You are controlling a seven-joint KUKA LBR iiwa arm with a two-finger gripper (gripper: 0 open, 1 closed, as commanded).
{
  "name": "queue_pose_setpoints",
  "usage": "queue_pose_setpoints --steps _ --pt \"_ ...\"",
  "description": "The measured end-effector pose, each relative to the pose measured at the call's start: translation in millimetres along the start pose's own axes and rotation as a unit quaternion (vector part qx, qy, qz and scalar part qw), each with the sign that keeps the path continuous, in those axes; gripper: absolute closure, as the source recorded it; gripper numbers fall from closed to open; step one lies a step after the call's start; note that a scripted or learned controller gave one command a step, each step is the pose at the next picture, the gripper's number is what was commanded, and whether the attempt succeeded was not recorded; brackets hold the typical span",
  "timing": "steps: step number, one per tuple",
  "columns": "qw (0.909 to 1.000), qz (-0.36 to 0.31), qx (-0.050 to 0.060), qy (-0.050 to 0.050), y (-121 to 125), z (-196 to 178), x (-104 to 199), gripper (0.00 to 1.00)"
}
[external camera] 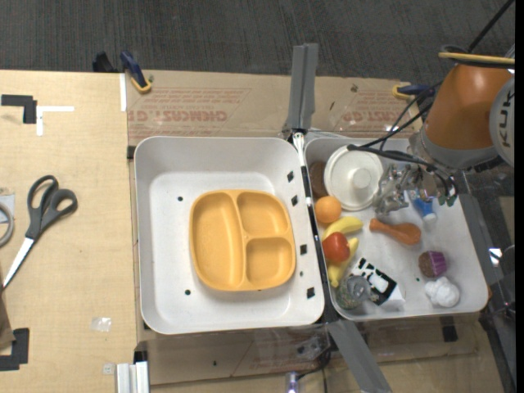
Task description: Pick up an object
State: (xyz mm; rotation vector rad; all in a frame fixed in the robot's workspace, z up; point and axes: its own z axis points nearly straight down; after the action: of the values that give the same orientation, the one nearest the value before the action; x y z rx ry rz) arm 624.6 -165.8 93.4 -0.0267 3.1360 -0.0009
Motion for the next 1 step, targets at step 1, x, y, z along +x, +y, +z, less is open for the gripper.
queue_pose_setpoints --steps 1 --pt "0.9926 -0.122 0.001 -0.002 -56.6 -2.0 -20.1 1.00"
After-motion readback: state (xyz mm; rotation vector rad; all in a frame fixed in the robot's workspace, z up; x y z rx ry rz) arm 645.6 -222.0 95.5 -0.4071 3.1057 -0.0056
